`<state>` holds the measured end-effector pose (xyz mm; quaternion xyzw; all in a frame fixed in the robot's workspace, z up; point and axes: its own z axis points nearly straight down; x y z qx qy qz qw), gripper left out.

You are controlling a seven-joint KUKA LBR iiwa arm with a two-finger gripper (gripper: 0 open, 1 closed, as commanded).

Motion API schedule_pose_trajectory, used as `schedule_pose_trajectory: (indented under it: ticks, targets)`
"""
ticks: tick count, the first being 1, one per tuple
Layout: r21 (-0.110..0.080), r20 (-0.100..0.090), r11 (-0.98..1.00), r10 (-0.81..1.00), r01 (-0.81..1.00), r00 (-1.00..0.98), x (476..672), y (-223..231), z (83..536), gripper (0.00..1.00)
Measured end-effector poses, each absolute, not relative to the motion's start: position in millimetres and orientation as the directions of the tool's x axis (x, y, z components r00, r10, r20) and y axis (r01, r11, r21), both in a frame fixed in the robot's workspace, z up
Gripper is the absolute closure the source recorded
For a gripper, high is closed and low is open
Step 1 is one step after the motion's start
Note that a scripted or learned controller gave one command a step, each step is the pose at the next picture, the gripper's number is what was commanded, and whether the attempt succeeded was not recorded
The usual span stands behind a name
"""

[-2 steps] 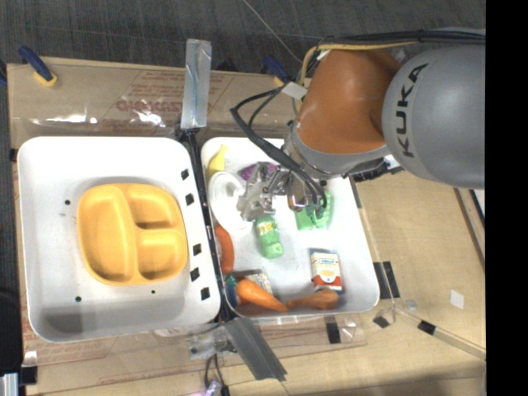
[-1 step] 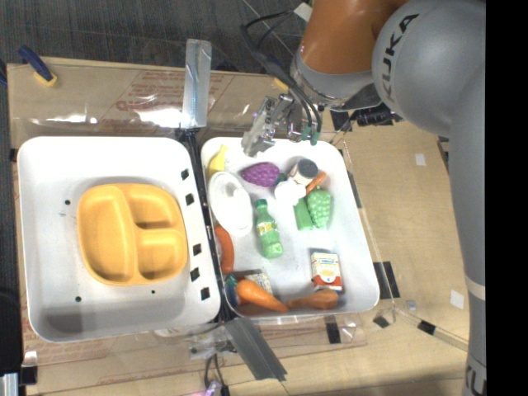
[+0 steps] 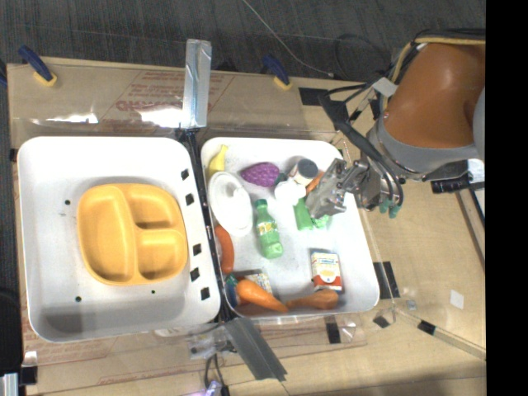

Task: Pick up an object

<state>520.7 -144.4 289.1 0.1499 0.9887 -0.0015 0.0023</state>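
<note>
Looking down at your tabletop (image 3: 429,304), you've got the gripper (image 3: 328,195) dipped into the right bin (image 3: 363,246), sitting right on top of a green block (image 3: 313,217) near the far right side, though honestly you can't tell how it's set or whether it has hold of anything. Around it you'll spot a green bottle (image 3: 266,230), a purple grape bunch (image 3: 261,173), a small can (image 3: 327,270) and a carrot (image 3: 256,301), while the left bin (image 3: 41,221) carries a yellow divided tray (image 3: 132,231).
</note>
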Motion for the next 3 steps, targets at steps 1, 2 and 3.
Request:
schedule_pose_trajectory:
  ticks: [1, 2, 3]
  targets:
    - [-0.001, 0.005, 0.864, 0.504, 0.504, -0.864, 542.9, -127.8, 184.8, 1.0]
    - [0.002, -0.004, 0.891, 0.455, 0.455, -0.891, 499.2, -109.1, 93.1, 1.0]
    - [0.0, 0.0, 0.8, 0.6, 0.6, -0.8, 552.0, -91.9, 102.9, 1.0]
